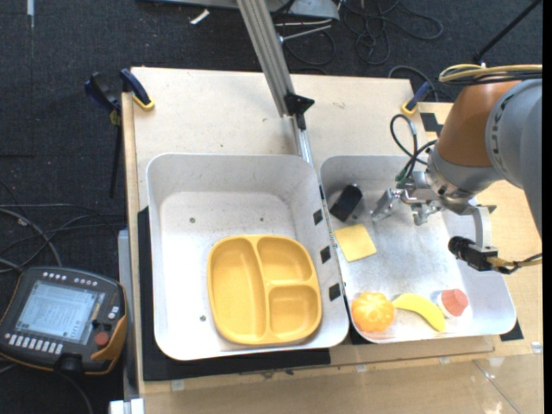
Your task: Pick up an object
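Arm [483, 136] bent low, wrist tilted

We can read no text, label, brand, number or sign anywhere here. The grey handheld control pendant with the pale screen [53, 316] on the dark floor shows a lit display and rows of small buttons, yet its markings are too small for us to make out. The small black tags [327, 253] along the wall between the two white bins likewise show nothing we can read

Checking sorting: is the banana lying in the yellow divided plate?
No; the banana lies in the right bin, between orange and red item.
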You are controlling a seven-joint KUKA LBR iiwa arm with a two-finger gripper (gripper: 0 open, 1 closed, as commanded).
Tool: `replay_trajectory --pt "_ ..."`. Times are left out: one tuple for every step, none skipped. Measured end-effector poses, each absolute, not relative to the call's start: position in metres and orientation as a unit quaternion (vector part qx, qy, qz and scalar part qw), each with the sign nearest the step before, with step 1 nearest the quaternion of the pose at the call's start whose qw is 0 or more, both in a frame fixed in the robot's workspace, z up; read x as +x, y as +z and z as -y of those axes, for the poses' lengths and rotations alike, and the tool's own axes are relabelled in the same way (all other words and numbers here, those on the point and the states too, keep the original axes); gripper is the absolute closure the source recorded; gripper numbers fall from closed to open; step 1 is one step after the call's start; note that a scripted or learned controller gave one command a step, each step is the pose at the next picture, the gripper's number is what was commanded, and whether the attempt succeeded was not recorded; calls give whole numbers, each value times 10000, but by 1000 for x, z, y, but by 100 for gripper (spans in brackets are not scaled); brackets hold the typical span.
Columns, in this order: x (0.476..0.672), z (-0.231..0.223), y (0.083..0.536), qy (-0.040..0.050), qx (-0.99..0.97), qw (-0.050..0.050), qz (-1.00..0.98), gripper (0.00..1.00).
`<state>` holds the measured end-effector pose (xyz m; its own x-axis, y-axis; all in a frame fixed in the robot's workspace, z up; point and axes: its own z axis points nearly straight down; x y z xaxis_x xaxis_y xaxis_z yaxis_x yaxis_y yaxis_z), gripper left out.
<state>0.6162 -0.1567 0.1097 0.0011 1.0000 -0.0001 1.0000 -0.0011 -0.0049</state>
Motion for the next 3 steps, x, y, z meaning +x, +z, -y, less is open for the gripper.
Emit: replay_trajectory --pt "618 157 123 -2 -7074 -10 7068 100" --pt "611 156 171 -15 -7075 -24 7068 100" --pt "612 156 222 -17 -7064 -28 7078 100"
